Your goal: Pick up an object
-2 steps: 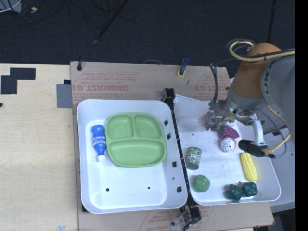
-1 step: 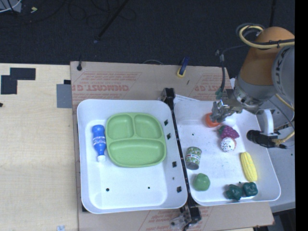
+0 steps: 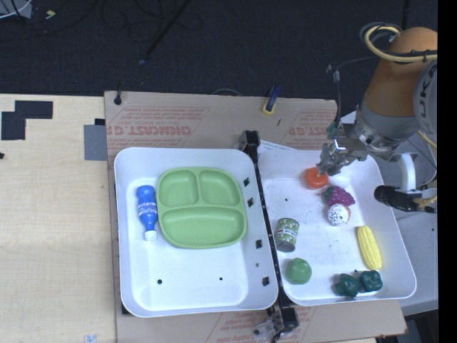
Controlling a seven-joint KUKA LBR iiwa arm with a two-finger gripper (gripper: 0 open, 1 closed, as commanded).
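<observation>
My gripper [image 3: 330, 164] hangs over the back of the right bin [image 3: 400, 263], its tips just above and right of a small red-orange object [image 3: 315, 179]. Nothing shows between the tips. In front of it lie a purple grape bunch [image 3: 338, 194] and a white speckled ball [image 3: 338, 215]. A yellow corn cob [image 3: 368, 246] lies near the right wall. A small green-labelled can [image 3: 287, 234] and a green ball [image 3: 298, 270] sit by the left wall. A dark green piece [image 3: 358, 283] rests at the front.
The left bin [image 3: 136, 277] holds a green divided plate [image 3: 201, 207] and a blue bottle [image 3: 146, 211] beside it. A black clamp [image 3: 250, 141] sits where the bins meet at the back. Brown cardboard [image 3: 214, 123] lies under both bins.
</observation>
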